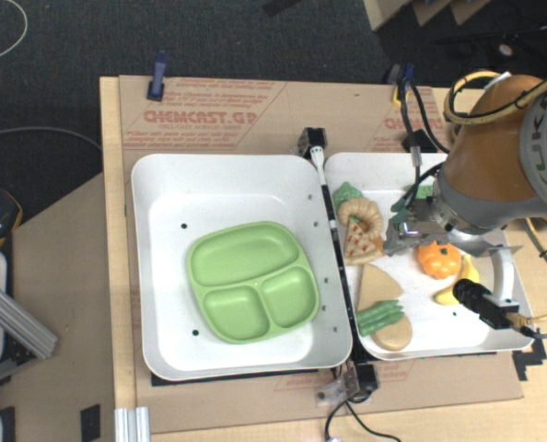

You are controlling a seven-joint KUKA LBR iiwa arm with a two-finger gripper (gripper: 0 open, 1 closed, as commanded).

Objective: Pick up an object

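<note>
Gripper (pixel 408 231), state unclear, just left of orange pumpkin (pixel 438 260) in right bin (pixel 384 166).

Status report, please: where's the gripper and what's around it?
Gripper low in right bin, beside pizza slice. Orange pumpkin close by. Nothing seen held.

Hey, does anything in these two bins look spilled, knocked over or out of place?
Nothing looks spilled or damaged. The green divided tray lies flat in the left bin, turned at a slight angle to its walls. The toy foods, including the pizza slice, orange pumpkin and green beans, lie loosely clustered in the right bin.
</note>
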